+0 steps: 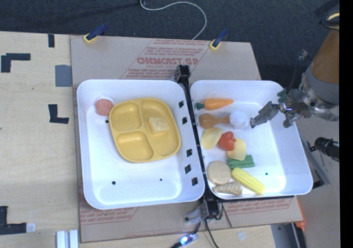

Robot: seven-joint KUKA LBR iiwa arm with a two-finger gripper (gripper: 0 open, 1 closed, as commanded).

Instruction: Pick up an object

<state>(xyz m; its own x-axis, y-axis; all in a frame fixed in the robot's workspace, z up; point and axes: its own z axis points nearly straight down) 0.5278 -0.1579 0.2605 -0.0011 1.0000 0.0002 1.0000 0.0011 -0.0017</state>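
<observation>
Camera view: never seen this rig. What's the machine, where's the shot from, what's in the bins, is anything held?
One fixed camera looks down at a slant on a bench. The machine is a grey arm with an orange band, reaching in from the right; its two-finger gripper hangs open over the right bin, with nothing between its fingers. That bin holds toy food: a carrot, a white ball, a red tomato-like piece, a corn cob and others. The left bin holds a yellow divided plate and a pink piece.

A cardboard sheet (printed in red) covers the wooden bench, two white bins side by side on it, clips at its far edge.
</observation>
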